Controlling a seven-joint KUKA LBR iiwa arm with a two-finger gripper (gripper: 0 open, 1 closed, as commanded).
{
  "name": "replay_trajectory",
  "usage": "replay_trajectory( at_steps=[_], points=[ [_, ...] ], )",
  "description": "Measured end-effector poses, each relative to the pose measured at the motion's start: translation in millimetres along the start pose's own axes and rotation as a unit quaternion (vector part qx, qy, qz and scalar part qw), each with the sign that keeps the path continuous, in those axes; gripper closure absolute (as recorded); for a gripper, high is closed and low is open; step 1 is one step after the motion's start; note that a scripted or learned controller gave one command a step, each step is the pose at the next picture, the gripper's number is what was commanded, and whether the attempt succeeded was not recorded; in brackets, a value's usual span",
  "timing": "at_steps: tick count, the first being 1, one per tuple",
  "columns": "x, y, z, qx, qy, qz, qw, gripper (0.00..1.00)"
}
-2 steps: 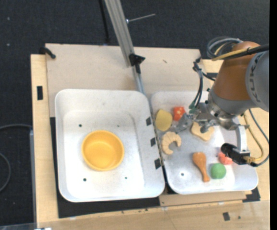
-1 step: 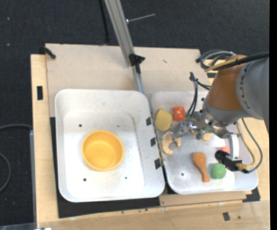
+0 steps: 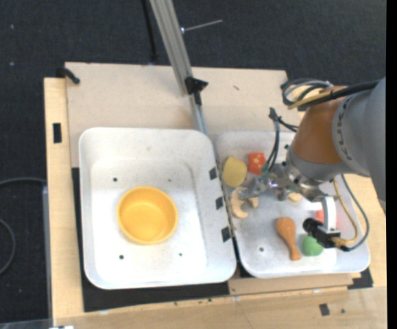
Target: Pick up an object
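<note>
You are looking at two white bins side by side: the left bin (image 3: 102,184) and the right bin (image 3: 267,259). In the left one you can count one yellow bowl (image 3: 147,214). In the right one you can count about five small things: one pale yellow rounded piece (image 3: 234,171), one red-orange piece (image 3: 256,161), one orange drumstick-shaped piece (image 3: 289,236), one green piece (image 3: 312,247) and one tan curved piece (image 3: 240,208); others may lie hidden under the arm.
</note>
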State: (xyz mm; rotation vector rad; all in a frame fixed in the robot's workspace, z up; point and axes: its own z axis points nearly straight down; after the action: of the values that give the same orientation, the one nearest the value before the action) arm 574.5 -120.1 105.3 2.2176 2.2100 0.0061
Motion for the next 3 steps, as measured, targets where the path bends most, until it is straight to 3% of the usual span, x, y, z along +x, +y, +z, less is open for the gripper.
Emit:
replay_trajectory(
  at_steps=[1,3],
  points=[
    [-0.4,1.2,-11.4,-0.002,0.001,0.003,1.0,1.0],
    [-11.4,-0.3,-106.6,0.002,0.002,-0.003,1.0,1.0]
  ],
)
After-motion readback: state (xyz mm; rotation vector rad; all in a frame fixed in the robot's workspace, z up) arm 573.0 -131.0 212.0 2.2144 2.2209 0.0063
